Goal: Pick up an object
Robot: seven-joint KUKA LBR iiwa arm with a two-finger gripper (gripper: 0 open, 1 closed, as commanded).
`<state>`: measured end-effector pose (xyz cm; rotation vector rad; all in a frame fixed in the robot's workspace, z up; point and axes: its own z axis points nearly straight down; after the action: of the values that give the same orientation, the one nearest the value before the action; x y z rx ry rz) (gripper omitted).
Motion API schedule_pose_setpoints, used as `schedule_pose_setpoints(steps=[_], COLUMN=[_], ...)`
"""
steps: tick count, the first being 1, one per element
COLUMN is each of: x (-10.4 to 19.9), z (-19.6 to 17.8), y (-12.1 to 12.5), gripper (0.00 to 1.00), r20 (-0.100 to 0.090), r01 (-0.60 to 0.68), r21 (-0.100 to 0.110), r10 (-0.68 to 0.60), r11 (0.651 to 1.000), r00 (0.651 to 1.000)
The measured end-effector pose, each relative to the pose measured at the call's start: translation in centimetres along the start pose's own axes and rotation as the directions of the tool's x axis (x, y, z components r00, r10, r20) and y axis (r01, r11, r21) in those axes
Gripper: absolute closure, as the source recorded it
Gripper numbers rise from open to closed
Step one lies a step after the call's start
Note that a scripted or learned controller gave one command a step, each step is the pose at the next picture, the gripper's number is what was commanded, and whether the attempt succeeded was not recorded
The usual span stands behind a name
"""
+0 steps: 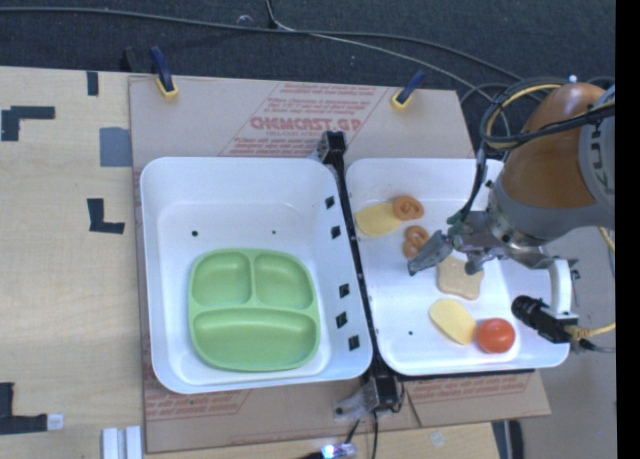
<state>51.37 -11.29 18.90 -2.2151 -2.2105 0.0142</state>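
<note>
Toy food is what's up for grabs, and all of it sits in the right bin [400, 352]. Nearest the camera edge there's a red tomato [495, 335] just beside a pale yellow wedge [453, 320], probably cheese or a potato slice. A bit further back is a tan slice of bread [460, 282], and the gripper [455, 255] hangs right over it, with one dark finger [428, 252] sticking out to the left; honestly I can't tell if the claw is wide or pinched from this angle, and nothing is visibly between the fingers. My guess is it's lining up on the bread or one of the two orange pretzel-looking pieces [415, 240] just beyond, next to a flat yellow piece [378, 219]. The stuff is scattered loosely, so collisions with neighbours seem possible. The left bin [160, 197] holds only a green divided plate [255, 309], lying flat with its compartments bare. Both bins sit on a cardboard sheet [300, 112] held down with clamps at the far edge.
</note>
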Motion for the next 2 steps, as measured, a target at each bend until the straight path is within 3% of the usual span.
schedule_pose_setpoints(steps=[1,2], x=[0.0,-0.3], z=[-0.7,5.6], y=[0.3,-0.2], gripper=[0.0,0.0], r20=[0.002,0.001], r01=[0.004,0.002], r21=[-0.013,-0.007], r10=[-0.004,-0.002], r11=[1.0,1.0], r00=[1.0,1.0])
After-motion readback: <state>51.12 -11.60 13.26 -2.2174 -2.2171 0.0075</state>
